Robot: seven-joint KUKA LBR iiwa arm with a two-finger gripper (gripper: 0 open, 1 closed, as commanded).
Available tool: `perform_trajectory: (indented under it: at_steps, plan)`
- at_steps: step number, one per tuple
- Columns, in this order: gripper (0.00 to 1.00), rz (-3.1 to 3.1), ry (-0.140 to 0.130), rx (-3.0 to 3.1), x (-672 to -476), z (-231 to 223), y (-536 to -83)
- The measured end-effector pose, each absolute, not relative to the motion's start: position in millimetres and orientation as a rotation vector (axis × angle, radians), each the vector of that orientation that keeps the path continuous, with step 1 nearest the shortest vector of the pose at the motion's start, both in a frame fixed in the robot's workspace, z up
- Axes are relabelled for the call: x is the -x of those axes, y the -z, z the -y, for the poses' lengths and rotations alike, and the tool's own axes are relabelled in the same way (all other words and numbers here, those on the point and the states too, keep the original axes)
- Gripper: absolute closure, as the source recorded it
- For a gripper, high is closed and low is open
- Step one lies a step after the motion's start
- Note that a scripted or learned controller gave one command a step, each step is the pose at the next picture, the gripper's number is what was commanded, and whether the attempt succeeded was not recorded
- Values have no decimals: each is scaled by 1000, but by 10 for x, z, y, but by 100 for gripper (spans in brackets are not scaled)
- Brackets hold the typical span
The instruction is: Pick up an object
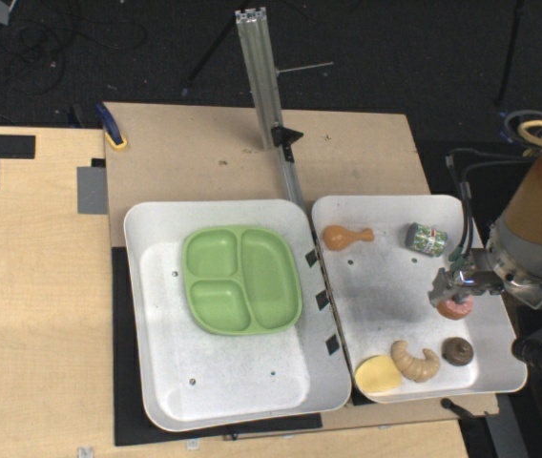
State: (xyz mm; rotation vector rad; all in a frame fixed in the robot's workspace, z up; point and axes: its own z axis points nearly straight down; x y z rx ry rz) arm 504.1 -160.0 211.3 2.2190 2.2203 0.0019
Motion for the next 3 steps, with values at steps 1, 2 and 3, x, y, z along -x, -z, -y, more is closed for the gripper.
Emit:
perform_trajectory:
  at_steps: [1,2,3]
  plan:
    - [100,-2222,-1,-2219,-5049,1607,-2449]
    - [100,-2229,1,-2220,-4924,1093,-2430]
    - [100,-2230,3,-2220,-4815,582,-2390]
